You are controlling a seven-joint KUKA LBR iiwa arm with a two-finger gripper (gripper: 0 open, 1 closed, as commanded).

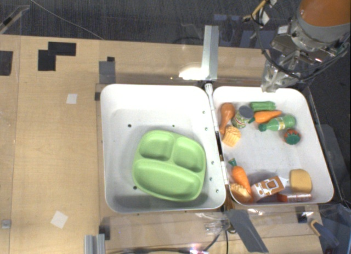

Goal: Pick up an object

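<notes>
My gripper [272,80] hangs over the far rim of the right bin [315,137], near its back edge, with nothing seen between its fingers. Below it in the right bin lie toy foods: a green cucumber [262,105], an orange carrot [267,116], a green bottle [279,123], a small can [241,117], a drumstick [226,112], a corn cob [232,135] and a red-green tomato [292,136]. At the bin's near end sit another carrot [239,175], a ketchup bottle [271,186] and a bread piece [300,180].
The left bin [118,110] holds a green divided plate [169,165]. A metal post [210,50] stands behind the seam between the bins. Cables trail from the arm at the upper right.
</notes>
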